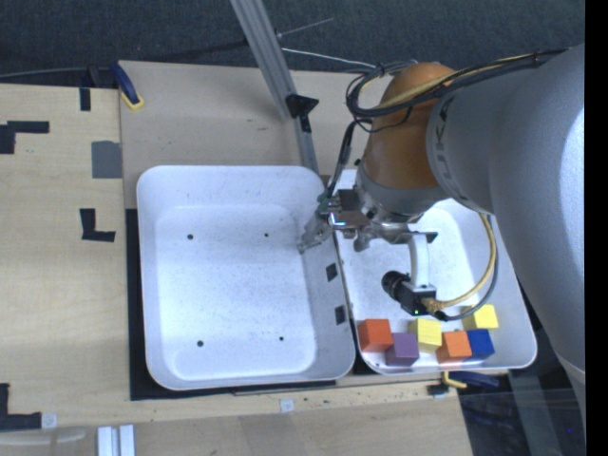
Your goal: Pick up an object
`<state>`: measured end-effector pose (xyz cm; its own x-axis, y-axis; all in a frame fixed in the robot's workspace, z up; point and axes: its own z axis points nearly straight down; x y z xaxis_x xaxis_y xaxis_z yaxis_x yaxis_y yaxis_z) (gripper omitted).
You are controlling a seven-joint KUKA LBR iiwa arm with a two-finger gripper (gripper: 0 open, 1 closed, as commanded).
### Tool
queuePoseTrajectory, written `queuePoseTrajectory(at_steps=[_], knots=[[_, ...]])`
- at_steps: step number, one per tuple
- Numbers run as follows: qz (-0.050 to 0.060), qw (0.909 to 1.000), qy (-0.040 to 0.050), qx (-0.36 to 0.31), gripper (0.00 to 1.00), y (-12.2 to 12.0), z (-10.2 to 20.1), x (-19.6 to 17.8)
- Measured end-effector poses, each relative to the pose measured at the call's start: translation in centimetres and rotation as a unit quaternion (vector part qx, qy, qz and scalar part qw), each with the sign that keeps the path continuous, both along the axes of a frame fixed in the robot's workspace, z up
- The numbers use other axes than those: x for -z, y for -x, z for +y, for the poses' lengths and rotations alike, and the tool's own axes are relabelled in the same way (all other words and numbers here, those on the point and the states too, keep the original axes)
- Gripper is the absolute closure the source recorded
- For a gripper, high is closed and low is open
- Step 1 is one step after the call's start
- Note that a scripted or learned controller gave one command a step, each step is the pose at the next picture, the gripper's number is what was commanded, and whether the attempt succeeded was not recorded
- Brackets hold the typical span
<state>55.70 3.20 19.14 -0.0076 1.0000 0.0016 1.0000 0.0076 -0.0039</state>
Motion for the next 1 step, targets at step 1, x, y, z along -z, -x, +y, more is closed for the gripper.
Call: queuePoseTrajectory(at_steps=[1], knots=[[0.0,1.0,0.0001,0.001,0.0,2.92,2.81,-2.47]])
